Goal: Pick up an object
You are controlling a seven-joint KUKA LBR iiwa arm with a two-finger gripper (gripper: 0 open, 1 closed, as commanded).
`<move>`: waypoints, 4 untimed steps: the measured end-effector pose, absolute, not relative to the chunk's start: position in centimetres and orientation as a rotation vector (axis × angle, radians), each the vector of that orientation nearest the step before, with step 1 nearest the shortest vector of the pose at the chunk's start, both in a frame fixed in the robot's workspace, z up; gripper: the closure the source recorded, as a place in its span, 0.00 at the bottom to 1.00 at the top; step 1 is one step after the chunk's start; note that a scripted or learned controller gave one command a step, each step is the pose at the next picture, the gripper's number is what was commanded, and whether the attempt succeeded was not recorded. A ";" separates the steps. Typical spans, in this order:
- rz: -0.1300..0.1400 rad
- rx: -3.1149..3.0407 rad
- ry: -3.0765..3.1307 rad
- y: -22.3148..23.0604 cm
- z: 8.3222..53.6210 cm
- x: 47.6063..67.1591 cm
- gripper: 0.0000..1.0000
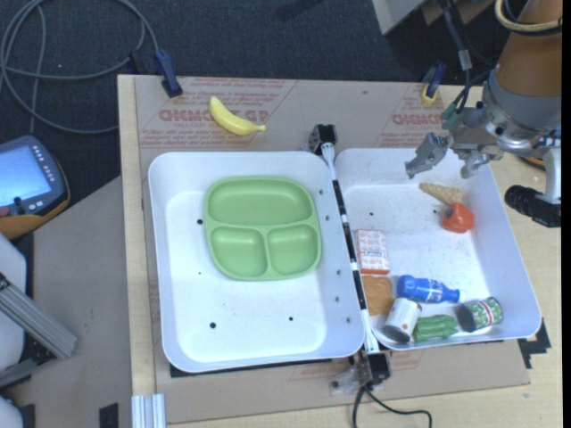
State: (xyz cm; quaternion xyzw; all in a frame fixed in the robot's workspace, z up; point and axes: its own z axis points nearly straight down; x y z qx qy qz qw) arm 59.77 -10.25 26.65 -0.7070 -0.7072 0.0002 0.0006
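My gripper (449,160) hangs over the far edge of the right bin (508,239), open, with nothing between its fingers. Just below it lie a tan cone (442,192) and a red round object (457,218). Further toward the front of that bin are a small printed box (371,251), a brown flat piece (378,294), a blue bottle (426,289), a white can (401,319), a green pickle-like item (434,328) and a green-labelled can (479,314).
The left bin (178,301) holds a green divided plate (263,226). A yellow banana (235,117) lies on the cardboard behind the bins. A black clamp (323,136) sits where the two bins meet at the back.
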 end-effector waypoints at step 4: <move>0.001 -2.222 -2.219 -17.9 8.4 54.6 0.00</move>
